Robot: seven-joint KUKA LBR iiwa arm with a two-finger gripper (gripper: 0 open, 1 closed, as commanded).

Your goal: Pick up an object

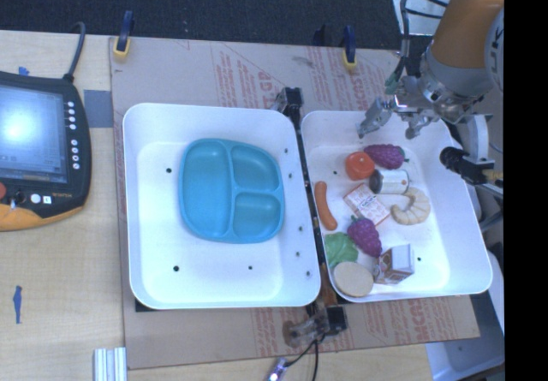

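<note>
White plastic, two shallow bins side by side on a cardboard sheet over a wood bench. Left bin [154,199] carries a blue divided plate [231,191] near its centre, w/ bare floor all round it. Right bin [467,225] holds the toy food, bunched in its middle & near half: a purple grape bunch [385,155] touching an orange-red tomato [360,165]; a white cylinder w/ dark end [390,182]; a red-white packet [361,199]; a tan croissant [411,208] just beside it; an orange sausage [325,205] lying along the bin's left wall; a 2nd purple grape bunch [366,235]; a green leaf [341,247]; a pale round biscuit [353,279] and a brown-white carton [396,264] near the front rim. Open floor remains along the far strip and the right side of that bin.

Gripper [396,118] hangs over the far edge of the right bin, above the first grapes and tomato, apart from them; fingers look spread, nothing between them. Grey-orange arm [467,20] enters from upper right.

Around: black clips [291,101] at the seam btwn bins, far and near ends; blue clamps [124,37] on the cardboard's far edge; a pendant w/ lit screen [34,148] left of the bins, well apart.
</note>
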